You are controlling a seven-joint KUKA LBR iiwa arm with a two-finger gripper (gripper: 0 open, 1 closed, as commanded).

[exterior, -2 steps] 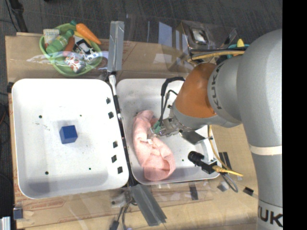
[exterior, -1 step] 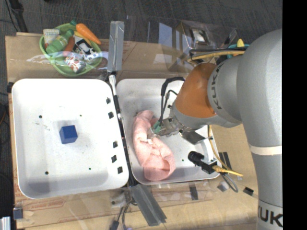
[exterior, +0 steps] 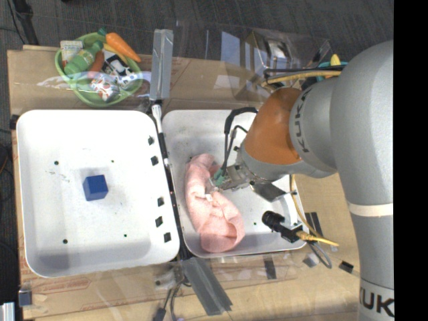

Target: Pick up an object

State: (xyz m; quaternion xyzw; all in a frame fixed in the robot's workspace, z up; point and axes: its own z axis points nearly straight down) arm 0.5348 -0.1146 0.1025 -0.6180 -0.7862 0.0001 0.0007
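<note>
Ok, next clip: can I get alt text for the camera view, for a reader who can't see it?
Seen from above, a grey arm reaches from the right into the right bin, its tool down against a pink cloth lying there. A blue cube sits alone in the left bin, and a green bowl of toys stands behind it.

Bench point(exterior: 200, 72), two white bins point(exterior: 40, 179), green bowl point(exterior: 87, 93)

The arm point(exterior: 361, 132) carries the letters "KUK" near its wrist and lower down
</note>
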